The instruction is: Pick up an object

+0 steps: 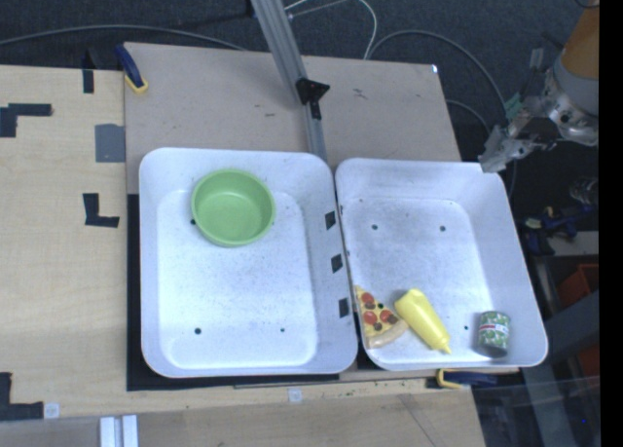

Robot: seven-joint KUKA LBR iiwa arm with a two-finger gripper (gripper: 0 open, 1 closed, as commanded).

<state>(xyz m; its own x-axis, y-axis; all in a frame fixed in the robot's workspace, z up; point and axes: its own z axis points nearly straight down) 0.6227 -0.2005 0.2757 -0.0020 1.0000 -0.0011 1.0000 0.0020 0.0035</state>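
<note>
Object to pick: nothing chosen yet as far as I can judge, four candidates all lying loose in the bins. Green bowl sits upright in the far-left part of the left bin, alone there. In the right bin, along the near edge: pizza slice toy at the near-left corner, yellow squeeze bottle lying on its side just beside it, small dark can near the near-right corner, apart from the bottle. My gripper is up at the far-right corner of the right bin, outside the rim, well apart from every item, nothing between it and any of them. So task is at the start: no approach, no grasp, no lift; all of it is left. Whether I am spread or closed I cannot tell, the tip is small, blurred and seen at an awkward angle; I see no item in it. My arm is cut off at the right edge, only the orange band and wrist show. Can label is too small to read. Pizza slice may touch the bin wall, cannot tell.
</note>
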